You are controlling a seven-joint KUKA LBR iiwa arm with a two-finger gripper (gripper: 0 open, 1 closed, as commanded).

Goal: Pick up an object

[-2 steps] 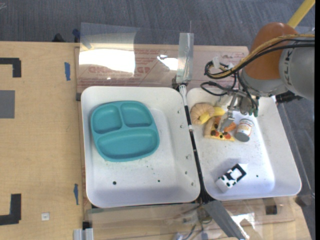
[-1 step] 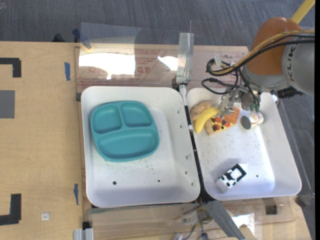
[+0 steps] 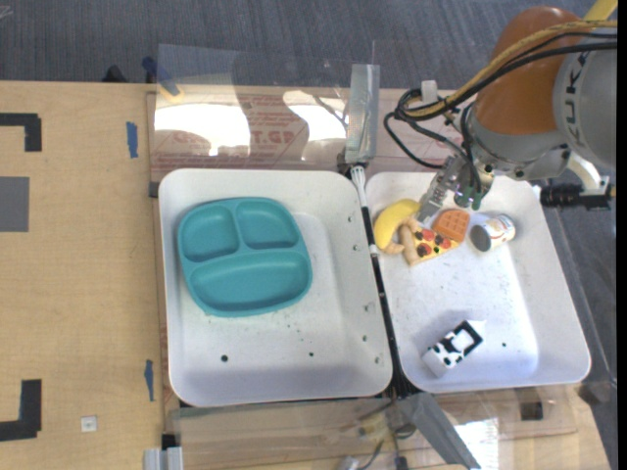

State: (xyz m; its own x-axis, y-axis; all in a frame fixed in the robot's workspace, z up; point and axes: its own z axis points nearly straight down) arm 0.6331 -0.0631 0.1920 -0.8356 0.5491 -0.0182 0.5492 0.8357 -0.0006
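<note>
The arm (image 3: pixel 573 96) is grey, with dark lettering on its casing and a broad orange band above the wrist. Black and yellow cables loop alongside it — down to a small metallic gripper (image 3: pixel 453 189).

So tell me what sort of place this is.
Most likely a robotics lab bench set up for pick-and-place trials: two shallow white bins side by side, a grey and orange arm reaching over toy items like a banana, and a teal divided plate.

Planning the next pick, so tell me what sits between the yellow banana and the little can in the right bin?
In the camera view, a waffle-like toy and a pizza-slice toy lie between the banana and the can.
</note>
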